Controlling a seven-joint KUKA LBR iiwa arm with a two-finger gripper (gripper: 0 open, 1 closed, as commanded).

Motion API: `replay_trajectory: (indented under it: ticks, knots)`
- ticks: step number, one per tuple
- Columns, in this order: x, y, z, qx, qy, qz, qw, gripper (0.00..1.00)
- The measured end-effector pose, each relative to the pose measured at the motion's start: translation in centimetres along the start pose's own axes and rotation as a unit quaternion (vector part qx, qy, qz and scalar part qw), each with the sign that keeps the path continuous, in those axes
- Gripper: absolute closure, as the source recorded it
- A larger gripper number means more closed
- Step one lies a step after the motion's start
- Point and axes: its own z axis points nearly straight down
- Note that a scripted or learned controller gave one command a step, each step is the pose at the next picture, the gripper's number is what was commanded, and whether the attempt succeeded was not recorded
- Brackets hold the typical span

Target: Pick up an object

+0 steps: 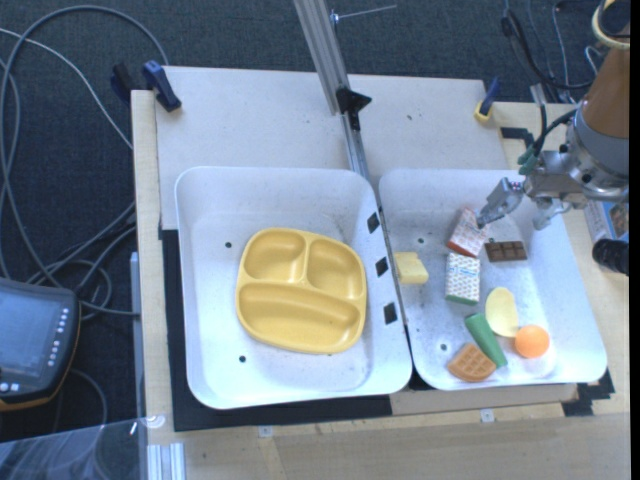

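1. Nearest the camera, at the near edge of the right bin point(590, 353), a waffle-patterned toy biscuit point(471, 363) lies beside a green toy vegetable point(487, 339) that slants up to the left.
2. Just right of these sits a small orange ball point(532, 342), touching a pale white piece under it; just beyond it, a pale yellow slice point(502, 310) rests next to the far end of the green piece.
3. In the left bin point(200, 268), a yellow divided plate point(300, 290) with three compartments lies flat near the middle.
4. Farther in the right bin, a green and white carton point(462, 277) lies flat, and a pale yellow block point(410, 267) sits near the bin's left wall.
5. A brown chocolate bar point(505, 251) lies right of a red and white carton point(466, 233), which is tilted.
6. The end effector point(515, 204) hovers over the far right part of the right bin, just beyond the chocolate bar and the red and white carton. Its two fingers stand spread apart with nothing between them; the left fingertip is close to the red and white carton, though I cannot tell whether it touches.
7. The grey arm point(600, 148) reaches in from the right edge.
8. Beyond the bins, the pale tabletop point(260, 118) carries a blue clamp point(160, 83) at its far left corner, and a metal pole point(320, 38) rises from between the bins.
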Motion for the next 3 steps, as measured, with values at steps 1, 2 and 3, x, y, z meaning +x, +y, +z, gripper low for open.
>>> replay_trajectory:
  ticks: [1, 2, 3]
  knots:
    - [0.0, 0.0, 0.0, 0.000, 0.000, 0.000, 1.0000, 0.00]
    - [-0.5, 0.6, 4.7, 0.002, 0.000, 0.001, 1.0000, 0.00]
    - [-0.4, 0.8, 11.0, 0.004, 0.001, 0.001, 1.0000, 0.00]
